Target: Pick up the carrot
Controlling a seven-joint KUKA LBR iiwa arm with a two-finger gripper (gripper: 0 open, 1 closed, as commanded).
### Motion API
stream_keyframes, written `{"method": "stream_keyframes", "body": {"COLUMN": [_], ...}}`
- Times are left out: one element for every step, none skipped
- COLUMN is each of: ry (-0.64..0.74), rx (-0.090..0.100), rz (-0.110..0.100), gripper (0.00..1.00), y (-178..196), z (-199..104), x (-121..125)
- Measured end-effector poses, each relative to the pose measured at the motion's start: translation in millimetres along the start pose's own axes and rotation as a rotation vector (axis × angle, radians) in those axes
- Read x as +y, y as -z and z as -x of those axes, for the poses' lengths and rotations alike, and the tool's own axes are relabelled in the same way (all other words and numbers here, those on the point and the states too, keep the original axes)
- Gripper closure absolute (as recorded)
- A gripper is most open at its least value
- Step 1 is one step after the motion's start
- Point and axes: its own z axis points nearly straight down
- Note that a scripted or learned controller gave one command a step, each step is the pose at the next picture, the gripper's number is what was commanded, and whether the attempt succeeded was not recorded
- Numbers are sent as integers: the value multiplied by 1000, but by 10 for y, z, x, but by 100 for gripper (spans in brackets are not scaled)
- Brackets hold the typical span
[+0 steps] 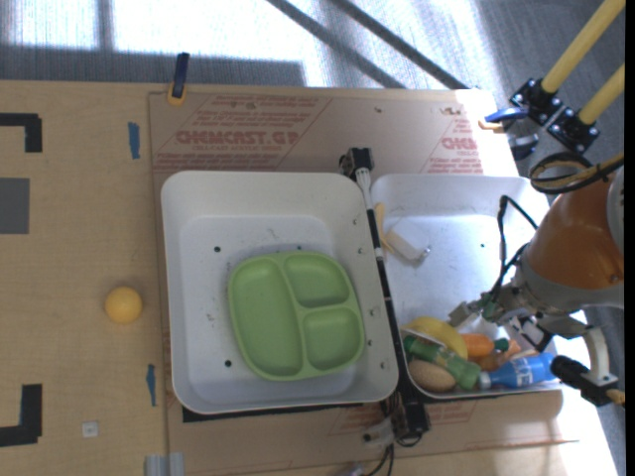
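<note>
My gripper (493,310) hangs low over the right bin (446,228), toward its 5 o'clock corner, wrist bulk above it; whether it is spread or closed I cannot tell from this slant. The carrot (477,346) lies just below, a short orange piece wedged in the heap at the bin's 6 o'clock wall. A banana (439,333) touches it at 9 o'clock, a green vegetable-like piece (451,364) runs under it toward 7 o'clock, a tan potato-like lump (432,374) sits beyond that, and a blue bottle (521,371) lies at 4 o'clock. Something small and red-and-green sits between carrot and bottle; too small to name. Judgement on handling: likely a light, stiff plastic toy with a smooth, slippery skin and a taper, so it may squirt out of a pinch near the tip. Best hold looks to be across the thicker middle, jaws straddling the short axis, though the neighbours crowd both flanks and leave little room for a finger to slide down. A pale beige scrap (401,244) lies alone at the bin's 11 o'clock. The left bin (189,266) holds a green divided tray (296,313), its three wells bare. A yellow ball (124,304) rests on the bench (69,236), well apart at 9 o'clock.
</note>
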Motion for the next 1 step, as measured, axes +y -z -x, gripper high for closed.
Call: {"method": "stream_keyframes", "body": {"ry": [2], "rx": [15], "rz": [0], "gripper": [100], "y": [111], "z": [-51], "x": [29]}}
